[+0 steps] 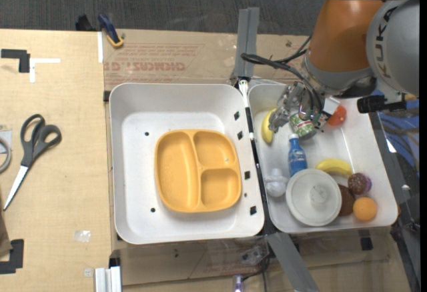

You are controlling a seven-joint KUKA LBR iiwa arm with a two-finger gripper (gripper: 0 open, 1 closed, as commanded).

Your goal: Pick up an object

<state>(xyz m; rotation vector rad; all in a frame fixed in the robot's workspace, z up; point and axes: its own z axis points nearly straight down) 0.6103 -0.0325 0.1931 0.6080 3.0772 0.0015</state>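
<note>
My gripper (298,113) hangs low over the back of the right bin (380,151), under the orange wrist band. A small green and white can-like object (305,127) lies right beneath it, and I cannot tell whether they touch. A yellow banana (267,128) lies just left of the gripper, and a red object (337,115) peeks out on its right. A blue bottle (297,155) stands in front of it. Nearer the front are a white bowl (313,196), a second banana (334,165), a purple fruit (359,183) and an orange (365,209).
The left bin (127,151) holds a yellow divided plate (198,170). Scissors (30,144) lie on the wooden bench at far left. A clear small object (275,185) lies by the wall between the bins.
</note>
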